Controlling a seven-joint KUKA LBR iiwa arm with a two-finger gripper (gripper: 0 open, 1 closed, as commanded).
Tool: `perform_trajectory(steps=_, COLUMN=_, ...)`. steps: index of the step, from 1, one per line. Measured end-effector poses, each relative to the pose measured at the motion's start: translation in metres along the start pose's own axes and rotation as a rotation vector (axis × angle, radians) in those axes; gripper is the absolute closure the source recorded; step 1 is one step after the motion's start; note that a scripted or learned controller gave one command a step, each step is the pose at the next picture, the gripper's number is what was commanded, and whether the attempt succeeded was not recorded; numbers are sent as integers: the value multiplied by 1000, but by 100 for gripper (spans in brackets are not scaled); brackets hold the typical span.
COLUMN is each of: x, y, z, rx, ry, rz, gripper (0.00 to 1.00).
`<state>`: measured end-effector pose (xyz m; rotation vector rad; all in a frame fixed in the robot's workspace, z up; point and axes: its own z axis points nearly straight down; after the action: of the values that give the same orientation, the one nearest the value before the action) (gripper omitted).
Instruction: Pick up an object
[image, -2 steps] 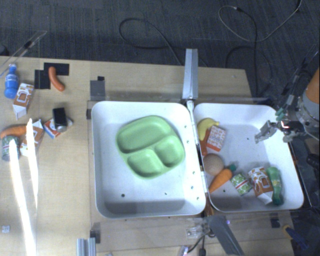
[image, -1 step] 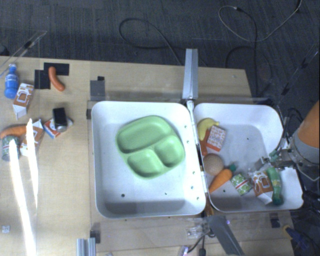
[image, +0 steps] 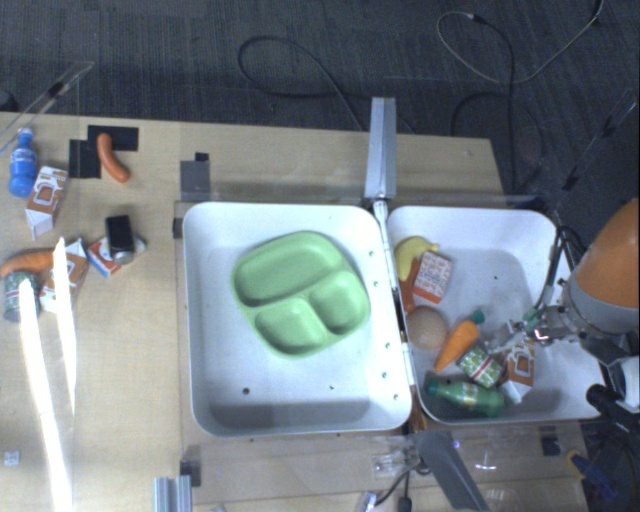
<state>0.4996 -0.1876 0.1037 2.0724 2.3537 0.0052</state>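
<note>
Camera view: arm in from right, gripper (image: 530, 332) low in right bin (image: 500, 235) beside cartons; jaws' state — cannot tell. Carrot (image: 457, 343) mid-bin, touching egg (image: 428, 327). Long axis diagonal, green top upper right, tip lower left. Looks light, stiff, smooth; grip across thick middle.

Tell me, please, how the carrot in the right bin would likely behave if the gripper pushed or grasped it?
The carrot looks rigid and tapered, so it may pivot or roll when pushed. Its smooth, narrowing body could slip between fingers. Neighbours, the egg-like ball and green bottle, would probably get nudged.
</note>
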Motion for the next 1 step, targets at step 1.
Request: perform_trajectory(steps=1, x=-13, y=-9, z=15, rx=-6, ry=0, rz=-108, gripper=0)
